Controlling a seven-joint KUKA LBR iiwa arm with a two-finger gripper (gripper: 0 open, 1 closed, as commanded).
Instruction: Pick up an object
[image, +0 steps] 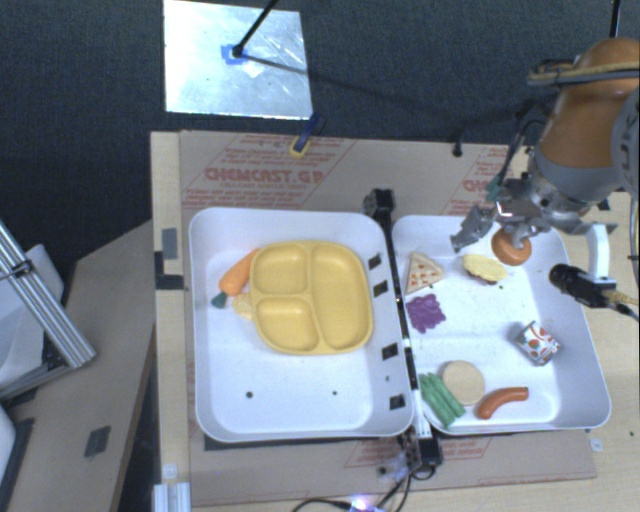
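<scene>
My gripper (492, 237) hangs over the back of the right bin (575, 390), its fingers spread open with nothing between them. An orange round toy (513, 249) lies just under the right finger (520, 234). A yellow piece (485, 267) sits right below the gripper, and a pizza slice (424, 271) lies to its left. Further forward in this bin are a purple grape bunch (427, 313), a small patterned can (538, 343), a beige disc (463, 380), green beans (440, 397) and a red sausage (500, 401).
The left bin (215, 390) holds a yellow divided plate (305, 297), with a carrot (237, 272) against its left edge. A black divider (395, 300) runs between the bins. A black part (580, 283) juts over the right bin's right rim.
</scene>
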